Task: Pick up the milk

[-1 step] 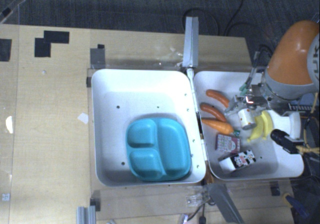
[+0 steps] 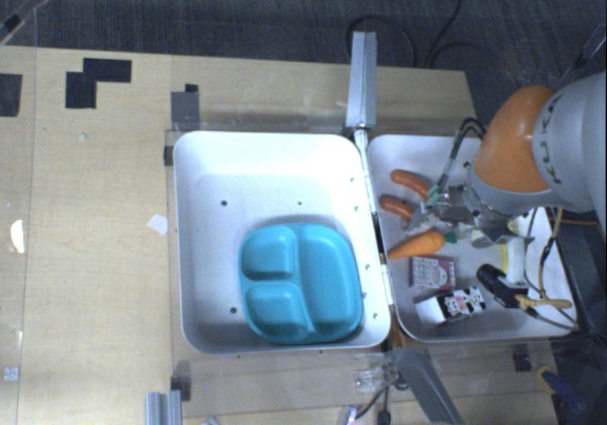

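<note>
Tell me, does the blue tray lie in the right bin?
No, the blue tray lies in the left bin; the right bin holds the carrot and other food items.

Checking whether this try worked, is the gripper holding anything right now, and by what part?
Cannot be told. The gripper sits low in the right bin by the carrot; the milk lies apart.
</note>
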Tool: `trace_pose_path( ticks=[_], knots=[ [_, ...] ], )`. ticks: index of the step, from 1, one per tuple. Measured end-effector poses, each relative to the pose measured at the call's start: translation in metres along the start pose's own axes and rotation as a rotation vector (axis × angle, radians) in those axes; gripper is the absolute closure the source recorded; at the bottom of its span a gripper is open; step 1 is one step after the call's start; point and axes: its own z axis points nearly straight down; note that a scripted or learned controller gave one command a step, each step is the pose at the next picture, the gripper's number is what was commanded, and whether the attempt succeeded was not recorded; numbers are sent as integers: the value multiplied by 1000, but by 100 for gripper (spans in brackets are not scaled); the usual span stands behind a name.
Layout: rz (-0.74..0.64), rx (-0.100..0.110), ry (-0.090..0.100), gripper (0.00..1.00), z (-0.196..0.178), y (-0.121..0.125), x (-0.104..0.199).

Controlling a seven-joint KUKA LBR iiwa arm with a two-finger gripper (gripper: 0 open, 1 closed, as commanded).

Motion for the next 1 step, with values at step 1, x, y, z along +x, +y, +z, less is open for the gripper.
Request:
trace_pose_path(
  ticks=[1],
  knots=[
    [368,9,-1,0,-96,85,60]
  ],
)
